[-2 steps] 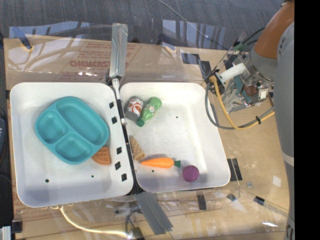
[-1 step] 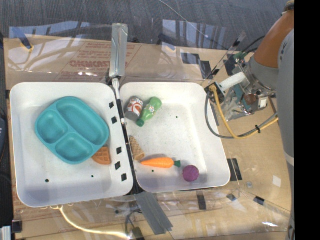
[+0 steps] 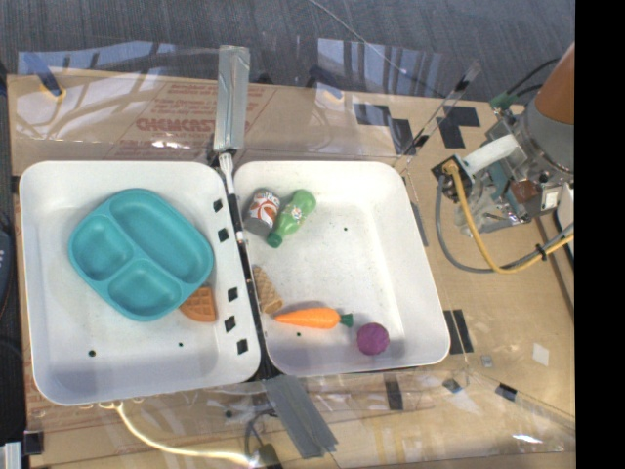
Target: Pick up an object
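So the gripper (image 3: 503,189) is parked way off to the right, outside both bins, hanging over the bare bench past the right bin (image 3: 415,262). It's a tangle of cables and metal from this angle, so I honestly can't tell if it's released or clenched. Nothing visibly in it though.

Everything grabbable sits to its left. In the right bin: a small can (image 3: 262,212) and a green bottle (image 3: 292,217) lying side by side, touching, up near the divider; an orange carrot (image 3: 312,318) toward the front; a purple ball (image 3: 372,338) just beside the carrot's leafy end; and a cone (image 3: 265,288) against the left wall.

The purple ball looks like the nearest pick, being the closest to the bin's right side. If it goes for the carrot instead, note its long axis runs roughly left-right across the bin, so I'd guess the grip should close across that, front to back.

The blue plate (image 3: 142,252) and waffle (image 3: 199,307) in the left bin (image 3: 39,262) are the farthest reach.
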